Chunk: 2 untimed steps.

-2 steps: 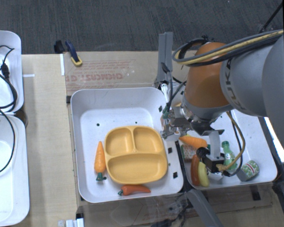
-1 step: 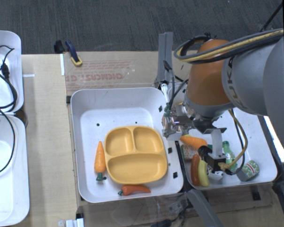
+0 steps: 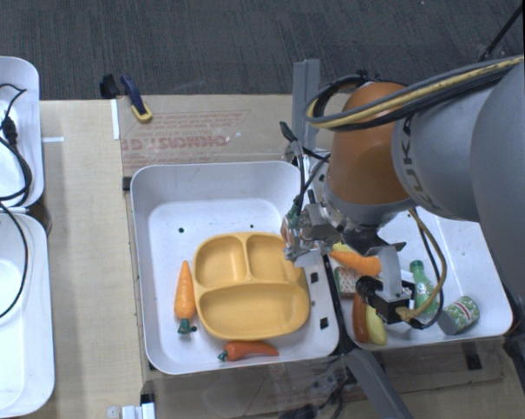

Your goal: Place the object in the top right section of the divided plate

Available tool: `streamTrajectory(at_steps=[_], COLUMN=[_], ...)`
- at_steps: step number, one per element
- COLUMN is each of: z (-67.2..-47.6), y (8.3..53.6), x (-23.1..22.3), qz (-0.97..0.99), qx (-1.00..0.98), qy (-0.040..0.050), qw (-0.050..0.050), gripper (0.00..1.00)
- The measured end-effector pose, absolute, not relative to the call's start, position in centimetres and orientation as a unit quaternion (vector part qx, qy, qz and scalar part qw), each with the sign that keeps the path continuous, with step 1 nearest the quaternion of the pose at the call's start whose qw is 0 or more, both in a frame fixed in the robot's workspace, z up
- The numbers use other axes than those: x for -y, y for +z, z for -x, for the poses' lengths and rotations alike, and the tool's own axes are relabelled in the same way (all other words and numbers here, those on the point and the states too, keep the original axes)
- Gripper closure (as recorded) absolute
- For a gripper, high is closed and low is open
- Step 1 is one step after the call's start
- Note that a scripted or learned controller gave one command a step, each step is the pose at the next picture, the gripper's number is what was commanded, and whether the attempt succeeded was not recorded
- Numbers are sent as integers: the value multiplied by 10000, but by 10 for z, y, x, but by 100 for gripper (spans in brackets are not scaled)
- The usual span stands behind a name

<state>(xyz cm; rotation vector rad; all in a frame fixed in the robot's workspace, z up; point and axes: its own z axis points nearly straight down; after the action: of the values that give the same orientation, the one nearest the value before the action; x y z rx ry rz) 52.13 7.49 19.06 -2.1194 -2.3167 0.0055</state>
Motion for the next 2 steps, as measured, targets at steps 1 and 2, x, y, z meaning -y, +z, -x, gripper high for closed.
streamTrajectory(at_steps=[1,2], z=[-513,-519], y=[200,191], x=[-77,5], qz=[4413,4146], qx=[8974,9100], qy=[8,7], qw=[7,7], gripper=[100,100])
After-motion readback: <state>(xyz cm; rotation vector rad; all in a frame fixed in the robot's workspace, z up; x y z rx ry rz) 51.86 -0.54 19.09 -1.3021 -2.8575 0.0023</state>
